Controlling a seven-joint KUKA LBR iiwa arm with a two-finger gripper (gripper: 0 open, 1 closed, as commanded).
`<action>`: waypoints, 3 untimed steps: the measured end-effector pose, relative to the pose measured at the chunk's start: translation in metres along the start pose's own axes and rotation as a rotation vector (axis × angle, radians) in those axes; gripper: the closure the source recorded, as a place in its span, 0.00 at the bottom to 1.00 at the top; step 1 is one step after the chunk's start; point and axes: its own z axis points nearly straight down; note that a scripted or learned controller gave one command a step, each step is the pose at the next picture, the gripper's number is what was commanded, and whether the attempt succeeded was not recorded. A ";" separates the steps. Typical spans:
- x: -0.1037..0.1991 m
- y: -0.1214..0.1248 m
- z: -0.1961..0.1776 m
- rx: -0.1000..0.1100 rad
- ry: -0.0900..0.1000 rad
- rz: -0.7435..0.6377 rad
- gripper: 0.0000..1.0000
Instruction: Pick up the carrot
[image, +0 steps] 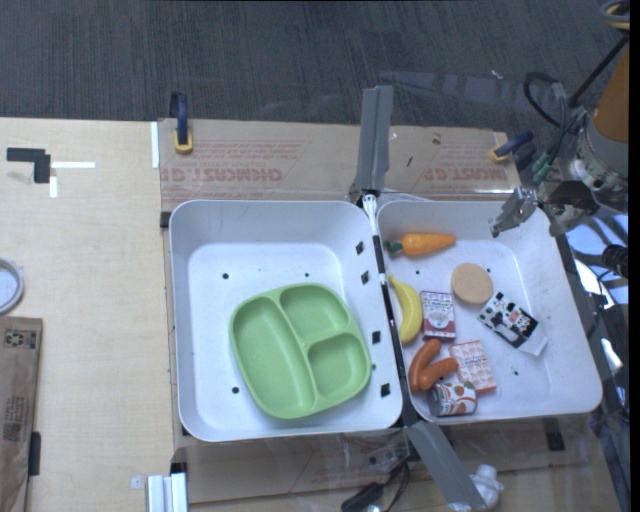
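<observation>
Carrot lies in right bin, top-left corner.
My fingers, spread undeterminable, hover at its 3 o'clock, apart.

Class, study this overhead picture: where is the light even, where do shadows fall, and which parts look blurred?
Camera view: light is even and soft over both bins; the carrot is sharp, casting a faint shadow on the right bin; the green divided plate shows a mild sheen without glare; the end effector at the upper right looks slightly blurred.
</observation>
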 end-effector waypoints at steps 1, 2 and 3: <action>0.053 0.023 0.072 -0.001 0.000 -0.279 0.00; 0.042 0.055 0.171 -0.002 0.000 -0.395 0.00; 0.041 0.056 0.160 -0.006 -0.002 -0.392 1.00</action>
